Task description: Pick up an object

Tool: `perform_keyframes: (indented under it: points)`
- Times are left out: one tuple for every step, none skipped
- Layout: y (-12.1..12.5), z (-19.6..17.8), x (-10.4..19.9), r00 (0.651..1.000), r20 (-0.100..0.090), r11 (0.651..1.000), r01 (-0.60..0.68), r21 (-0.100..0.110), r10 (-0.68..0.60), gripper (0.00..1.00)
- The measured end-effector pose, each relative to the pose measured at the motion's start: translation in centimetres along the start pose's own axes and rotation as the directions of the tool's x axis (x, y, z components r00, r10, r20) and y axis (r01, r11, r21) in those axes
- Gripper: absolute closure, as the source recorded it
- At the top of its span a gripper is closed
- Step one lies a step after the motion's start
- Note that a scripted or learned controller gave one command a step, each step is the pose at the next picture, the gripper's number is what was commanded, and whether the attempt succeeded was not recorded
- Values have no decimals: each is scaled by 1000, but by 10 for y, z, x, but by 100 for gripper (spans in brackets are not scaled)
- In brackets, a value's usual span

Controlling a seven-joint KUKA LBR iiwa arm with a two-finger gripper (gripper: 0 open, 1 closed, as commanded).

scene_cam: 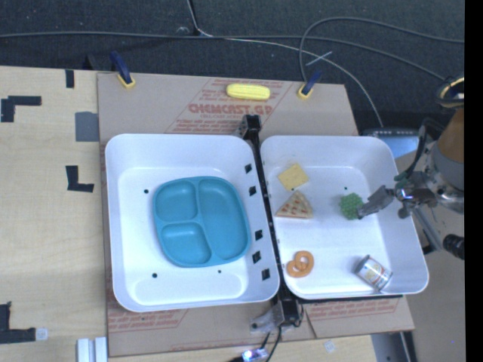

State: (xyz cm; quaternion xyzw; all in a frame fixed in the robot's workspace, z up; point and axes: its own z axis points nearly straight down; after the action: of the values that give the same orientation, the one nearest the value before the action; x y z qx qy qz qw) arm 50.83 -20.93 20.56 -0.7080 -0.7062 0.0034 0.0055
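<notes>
The gripper (pixel 371 204) sits at the right of the frame, low over the right bin (pixel 392 161), its dark finger tip just beside the green broccoli (pixel 349 205). Whether the fingers are spread or clenched cannot be told at this angle and size; nothing shows between them, so no grasp can be claimed.

The broccoli lies at mid-height in the right bin, toward its right side. The other candidates share that bin: a yellow cracker (pixel 293 176) at upper left, a waffle wedge (pixel 295 206) just below it, an orange pretzel (pixel 300 264) at lower left, and a small can (pixel 373 271) on its side at lower right. The left bin (pixel 121 225) holds a blue tray (pixel 201 221). A yellow corn (pixel 247 91) lies on the cardboard above both bins.

Risks, as I judge them: the tip seems to meet the broccoli from the side, not from above, so a closing move could nudge it leftward and shut on air. The piece is small, lumpy and probably light, so it could squirt out of a two-finger pinch or roll. The arm crosses the bin's right wall closely; a deeper reach might catch the rim and shift the bin
</notes>
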Motion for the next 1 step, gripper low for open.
perform_keyframes:
  points:
    - [3,-6,0,1000,3,1000,4,-11,-4,0]
